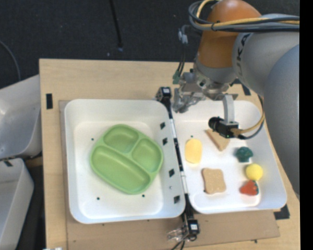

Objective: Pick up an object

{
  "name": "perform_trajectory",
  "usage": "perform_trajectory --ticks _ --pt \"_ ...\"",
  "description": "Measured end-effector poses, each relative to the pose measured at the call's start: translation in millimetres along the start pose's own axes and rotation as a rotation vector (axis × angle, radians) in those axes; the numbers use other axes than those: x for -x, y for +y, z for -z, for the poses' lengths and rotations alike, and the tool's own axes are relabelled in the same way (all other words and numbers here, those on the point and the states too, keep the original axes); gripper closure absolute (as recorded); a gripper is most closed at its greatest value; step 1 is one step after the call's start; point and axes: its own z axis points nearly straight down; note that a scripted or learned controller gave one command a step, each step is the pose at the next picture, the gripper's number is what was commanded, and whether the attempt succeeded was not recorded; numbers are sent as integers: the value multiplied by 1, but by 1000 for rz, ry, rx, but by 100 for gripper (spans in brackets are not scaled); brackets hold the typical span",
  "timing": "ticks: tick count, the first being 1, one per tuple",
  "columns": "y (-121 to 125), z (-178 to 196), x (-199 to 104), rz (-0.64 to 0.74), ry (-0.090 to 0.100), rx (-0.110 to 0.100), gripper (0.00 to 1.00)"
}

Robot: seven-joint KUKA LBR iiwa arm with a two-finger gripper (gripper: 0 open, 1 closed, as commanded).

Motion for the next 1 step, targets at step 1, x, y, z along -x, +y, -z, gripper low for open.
perform_trajectory --ticks 1 --pt "-16 -5 -50 0 0 0 100"
